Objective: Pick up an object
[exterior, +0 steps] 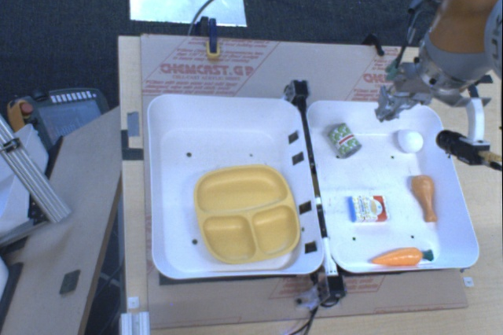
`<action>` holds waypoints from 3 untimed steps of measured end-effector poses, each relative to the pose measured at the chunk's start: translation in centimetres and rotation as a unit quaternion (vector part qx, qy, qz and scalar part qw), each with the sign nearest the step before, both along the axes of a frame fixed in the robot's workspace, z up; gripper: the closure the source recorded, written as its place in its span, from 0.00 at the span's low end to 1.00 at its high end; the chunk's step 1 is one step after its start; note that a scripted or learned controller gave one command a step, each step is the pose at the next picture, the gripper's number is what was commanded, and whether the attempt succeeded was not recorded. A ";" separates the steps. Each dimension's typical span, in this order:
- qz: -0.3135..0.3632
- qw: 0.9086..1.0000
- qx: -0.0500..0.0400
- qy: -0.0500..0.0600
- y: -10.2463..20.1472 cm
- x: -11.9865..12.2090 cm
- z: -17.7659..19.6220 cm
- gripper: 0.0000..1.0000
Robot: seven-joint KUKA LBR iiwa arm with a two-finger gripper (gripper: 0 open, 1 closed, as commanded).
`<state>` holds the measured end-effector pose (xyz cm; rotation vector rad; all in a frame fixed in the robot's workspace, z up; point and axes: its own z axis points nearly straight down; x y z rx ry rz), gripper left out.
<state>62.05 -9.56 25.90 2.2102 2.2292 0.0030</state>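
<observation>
Carrot (402,256) nearest, at right bin's front; white egg (409,141) just beside claw (391,108); claw state unclear.

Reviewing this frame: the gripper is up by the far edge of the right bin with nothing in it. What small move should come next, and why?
Probably a short move toward the white egg, then down. The gripper hangs over the far rim of the right bin with nothing seen between its fingers. The egg lies closest to it and apart from the green can and the drumstick, so it looks the easiest target.
</observation>
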 end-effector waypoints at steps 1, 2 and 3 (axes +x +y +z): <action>0.001 1.000 0.001 0.001 6.0 0.6 -1.3 1.00; 0.000 1.000 0.001 0.001 11.9 1.1 -2.5 1.00; 0.000 1.000 0.001 0.000 16.9 1.6 -1.7 1.00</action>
